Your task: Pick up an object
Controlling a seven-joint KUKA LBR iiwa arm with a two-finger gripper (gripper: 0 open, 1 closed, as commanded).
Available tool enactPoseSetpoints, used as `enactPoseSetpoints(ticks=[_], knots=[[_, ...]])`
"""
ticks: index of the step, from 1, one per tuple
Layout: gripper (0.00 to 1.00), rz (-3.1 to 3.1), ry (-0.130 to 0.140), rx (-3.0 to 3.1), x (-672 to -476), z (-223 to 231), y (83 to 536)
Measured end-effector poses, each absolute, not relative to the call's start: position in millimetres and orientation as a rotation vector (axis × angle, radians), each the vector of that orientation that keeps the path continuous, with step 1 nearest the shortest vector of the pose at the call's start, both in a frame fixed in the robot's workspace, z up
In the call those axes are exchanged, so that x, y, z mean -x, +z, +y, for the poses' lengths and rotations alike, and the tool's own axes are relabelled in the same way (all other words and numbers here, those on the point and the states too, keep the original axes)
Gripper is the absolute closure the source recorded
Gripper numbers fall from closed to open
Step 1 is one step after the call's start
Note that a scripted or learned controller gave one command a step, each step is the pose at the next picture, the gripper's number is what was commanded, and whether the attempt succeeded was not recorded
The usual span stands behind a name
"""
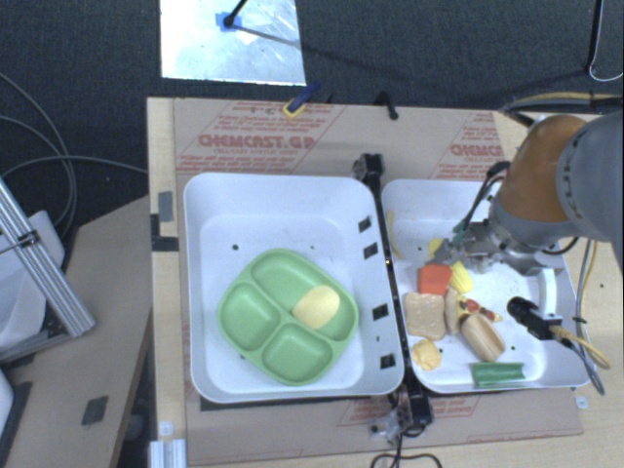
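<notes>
Plate (255, 312) in left bin (278, 198); food pieces (426, 314) in right bin (417, 197).

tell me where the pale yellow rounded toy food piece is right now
The pale yellow rounded toy food piece lies on the green divided plate in the left white bin, at the plate's right side.

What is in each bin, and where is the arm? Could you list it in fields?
left bin: green divided plate with a pale yellow item on it
right bin: orange block, tan bread slice, hot dog, green piece, small yellow pieces
arm: reaches in from the right, over the right bin
end effector: low, just above the orange block
</notes>
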State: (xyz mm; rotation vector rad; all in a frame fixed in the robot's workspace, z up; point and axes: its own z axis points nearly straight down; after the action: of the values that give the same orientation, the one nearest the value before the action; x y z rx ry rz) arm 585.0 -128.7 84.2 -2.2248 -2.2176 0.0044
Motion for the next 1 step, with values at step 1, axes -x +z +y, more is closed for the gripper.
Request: enactPoseSetpoints(ticks=[1], knots=[[0.00, -2.218, 0.002, 2.222, -524.1, -128.1, 84.1]])
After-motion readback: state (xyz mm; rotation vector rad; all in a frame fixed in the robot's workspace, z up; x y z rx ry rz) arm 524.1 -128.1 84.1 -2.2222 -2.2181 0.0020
